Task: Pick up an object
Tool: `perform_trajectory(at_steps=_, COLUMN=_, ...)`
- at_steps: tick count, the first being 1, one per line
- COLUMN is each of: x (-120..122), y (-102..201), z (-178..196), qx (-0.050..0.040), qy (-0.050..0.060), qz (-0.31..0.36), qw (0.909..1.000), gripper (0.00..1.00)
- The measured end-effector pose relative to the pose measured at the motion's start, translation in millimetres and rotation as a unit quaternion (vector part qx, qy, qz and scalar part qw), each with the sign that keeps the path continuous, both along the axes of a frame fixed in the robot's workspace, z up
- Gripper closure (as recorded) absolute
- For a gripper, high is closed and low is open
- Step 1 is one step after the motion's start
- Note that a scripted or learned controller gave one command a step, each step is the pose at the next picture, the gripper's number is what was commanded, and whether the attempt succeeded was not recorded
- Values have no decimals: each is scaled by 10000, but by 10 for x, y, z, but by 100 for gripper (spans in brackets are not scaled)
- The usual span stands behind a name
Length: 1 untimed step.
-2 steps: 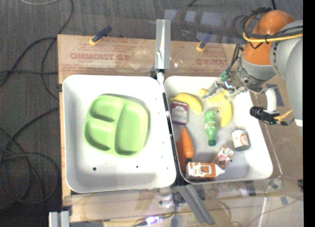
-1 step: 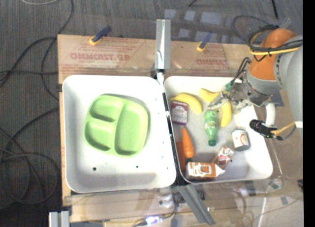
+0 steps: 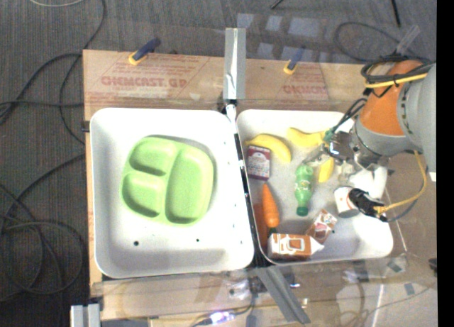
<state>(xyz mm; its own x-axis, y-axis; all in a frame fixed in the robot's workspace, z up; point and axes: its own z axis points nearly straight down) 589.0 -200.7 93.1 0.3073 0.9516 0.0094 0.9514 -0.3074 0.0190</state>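
Two shallow white bins side by side on the surface (image 3: 99, 77): left bin (image 3: 106, 247) and right bin (image 3: 369, 244). One green divided tray (image 3: 169, 179) with three compartments in the left bin. In the right bin, one lemon-yellow fruit (image 3: 273, 145) near the back, one banana (image 3: 306, 136) just beside it, one small red-labelled can (image 3: 258, 162), one green bottle (image 3: 303, 187) in the middle, one carrot (image 3: 267, 207) along the left wall, one orange carton (image 3: 290, 245) at the front, one small brown packet (image 3: 324, 227) touching it. One pincer (image 3: 333, 147) low over the right bin's back right part, beside the banana and bottle; spread or pressed together, cannot tell. Two clamps (image 3: 144, 50) on the surface's back edge
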Motion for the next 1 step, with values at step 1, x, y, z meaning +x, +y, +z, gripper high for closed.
perform_trajectory(at_steps=1, x=-24, y=-22, z=62, qx=-13, qy=39, qz=-12, qw=10000, gripper=100)
